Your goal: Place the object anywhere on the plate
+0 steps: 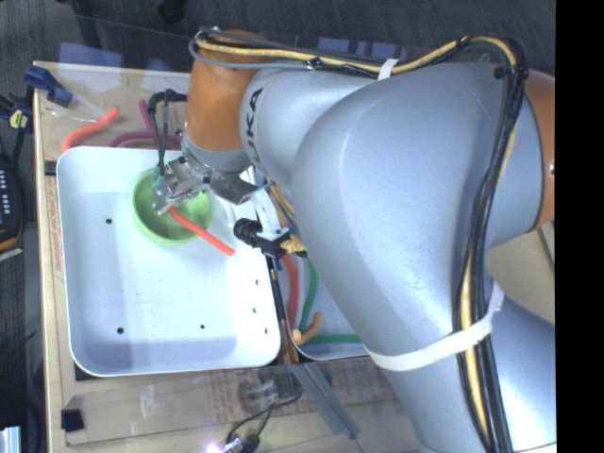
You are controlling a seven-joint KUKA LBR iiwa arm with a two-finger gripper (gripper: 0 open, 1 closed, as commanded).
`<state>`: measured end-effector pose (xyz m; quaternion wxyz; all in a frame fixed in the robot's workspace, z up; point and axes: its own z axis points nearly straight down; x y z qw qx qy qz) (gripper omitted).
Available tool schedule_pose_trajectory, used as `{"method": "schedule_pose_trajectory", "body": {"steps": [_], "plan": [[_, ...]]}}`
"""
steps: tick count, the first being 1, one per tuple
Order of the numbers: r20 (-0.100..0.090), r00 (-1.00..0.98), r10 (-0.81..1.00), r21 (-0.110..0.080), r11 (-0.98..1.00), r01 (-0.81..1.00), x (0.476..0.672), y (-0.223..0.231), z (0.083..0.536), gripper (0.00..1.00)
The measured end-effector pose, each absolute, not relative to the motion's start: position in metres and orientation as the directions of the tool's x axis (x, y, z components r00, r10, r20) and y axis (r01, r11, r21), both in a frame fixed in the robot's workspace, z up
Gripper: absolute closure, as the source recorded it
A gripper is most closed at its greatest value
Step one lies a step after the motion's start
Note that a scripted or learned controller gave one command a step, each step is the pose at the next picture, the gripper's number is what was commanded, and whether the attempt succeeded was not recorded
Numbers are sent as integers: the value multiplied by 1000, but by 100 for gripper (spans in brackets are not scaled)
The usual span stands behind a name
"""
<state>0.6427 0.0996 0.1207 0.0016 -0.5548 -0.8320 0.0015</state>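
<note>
The grey arm (406,206) is the biggest thing in the camera view, taking up the right half and reaching leftward, with yellow and black cables (472,50) running along its upper edge and a white strap (444,343) wrapped around its lower part. Its orange band (217,92) sits above the wrist, near the top of the left bin.

The left white bin (142,300) lies on the wooden counter (170,394); its lower half is bare apart from a few small dark holes. The right bin (326,347) is mostly hidden under the arm, and a sliver of its lower left corner shows, with red, green and yellow strips inside it.

A green plate (151,217) rests in the upper middle of the left bin, partly covered by the wrist. The gripper (175,187) hangs right over the plate's upper right part; whether it is closed on anything cannot be told from this angle.

The object, a thin orange-red stick (206,232), lies slanted with its upper left end on the plate, just below the gripper, and its lower right end reaching past the plate's rim onto the bin floor. Whether the gripper touches it cannot be told.

An orange cable (90,128) curls on the counter beyond the bin's top left corner.
</note>
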Motion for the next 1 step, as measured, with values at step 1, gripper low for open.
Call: {"method": "schedule_pose_trajectory", "body": {"steps": [1], "plan": [[0, -384, 923, -4, 384, 923, 643, 99, 121, 0]]}}
